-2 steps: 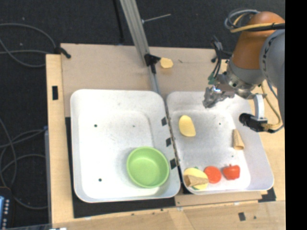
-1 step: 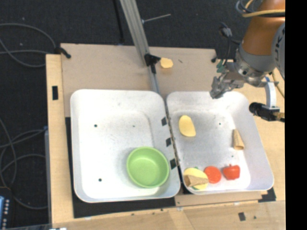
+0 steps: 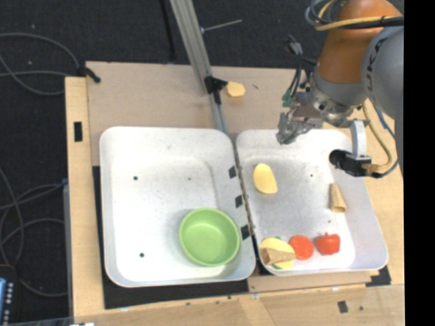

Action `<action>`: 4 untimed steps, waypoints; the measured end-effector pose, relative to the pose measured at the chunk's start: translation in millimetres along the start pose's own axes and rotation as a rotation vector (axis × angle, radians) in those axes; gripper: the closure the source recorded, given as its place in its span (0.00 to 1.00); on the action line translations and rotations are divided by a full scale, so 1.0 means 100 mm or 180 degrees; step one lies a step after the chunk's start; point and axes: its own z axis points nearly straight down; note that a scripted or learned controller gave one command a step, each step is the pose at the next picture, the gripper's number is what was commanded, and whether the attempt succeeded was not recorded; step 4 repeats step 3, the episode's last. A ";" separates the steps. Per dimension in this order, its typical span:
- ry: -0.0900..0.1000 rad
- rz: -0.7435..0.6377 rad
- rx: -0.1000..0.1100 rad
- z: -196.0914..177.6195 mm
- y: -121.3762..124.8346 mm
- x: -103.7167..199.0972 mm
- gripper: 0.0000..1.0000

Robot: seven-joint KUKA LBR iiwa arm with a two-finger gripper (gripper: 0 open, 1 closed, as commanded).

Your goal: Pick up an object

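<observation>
The arm's upper part is cut off at the picture's right edge. Its jaws hang small and dark over the right bin's far rim; whether they are open or closed, I cannot tell. A yellow lemon-like piece lies below them, well apart.

This is a robotics lab test cell rather than any home or shop. A bare plywood tabletop carries two shallow white bins side by side, with black cables trailing over dark flooring to its left. An aluminium mounting rail rises from behind the bins, and the industrial arm reaches in from their right.
</observation>
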 end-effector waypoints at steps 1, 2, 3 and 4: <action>0.0003 -0.0001 0.0001 -0.05 -0.16 0.41 1.00; 0.0002 -0.0001 0.0003 0.05 -0.34 0.96 1.00; 0.0010 -0.0008 0.0002 -0.03 -0.50 1.43 1.00; 0.0010 -0.0008 0.0002 -0.03 -0.50 1.43 1.00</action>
